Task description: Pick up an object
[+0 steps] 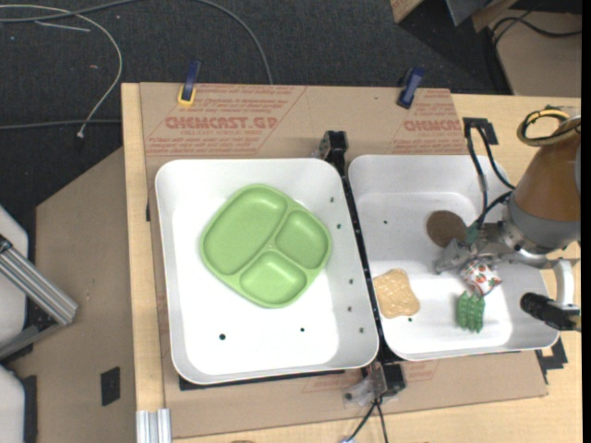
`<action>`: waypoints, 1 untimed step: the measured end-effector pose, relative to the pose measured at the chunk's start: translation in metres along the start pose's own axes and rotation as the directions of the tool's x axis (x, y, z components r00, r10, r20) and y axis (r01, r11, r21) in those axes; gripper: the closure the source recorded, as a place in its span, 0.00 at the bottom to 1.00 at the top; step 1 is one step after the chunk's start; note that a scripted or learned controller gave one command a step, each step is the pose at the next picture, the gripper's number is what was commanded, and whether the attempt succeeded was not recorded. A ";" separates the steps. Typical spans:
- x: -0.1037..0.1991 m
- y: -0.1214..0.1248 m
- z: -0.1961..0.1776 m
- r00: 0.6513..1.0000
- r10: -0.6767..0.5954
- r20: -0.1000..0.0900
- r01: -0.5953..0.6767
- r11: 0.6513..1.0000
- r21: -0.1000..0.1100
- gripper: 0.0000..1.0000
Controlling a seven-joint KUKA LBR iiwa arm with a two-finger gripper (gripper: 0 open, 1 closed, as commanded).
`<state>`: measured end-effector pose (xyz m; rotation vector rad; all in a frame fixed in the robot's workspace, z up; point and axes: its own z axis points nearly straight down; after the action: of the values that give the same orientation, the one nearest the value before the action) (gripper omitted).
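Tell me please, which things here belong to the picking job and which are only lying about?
For the job:
- pincer, low in the right bin
- brown disc
- tan piece
- green toy
- red and white item

Lying about:
- green divided plate in the left bin
- blue clamps

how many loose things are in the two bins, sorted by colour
green: 2, the divided plate and the small green object
brown: 1, the round disc
tan: 1, the flat tan piece
red and white: 1, the small item under the gripper
total: 5
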<state>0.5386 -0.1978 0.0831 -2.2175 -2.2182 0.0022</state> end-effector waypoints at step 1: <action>0.000 0.001 -0.013 1.000 0.000 0.001 0.000 1.000 -0.005 1.00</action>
<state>0.5400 -0.1982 0.0963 -2.2207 -2.2213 -0.0022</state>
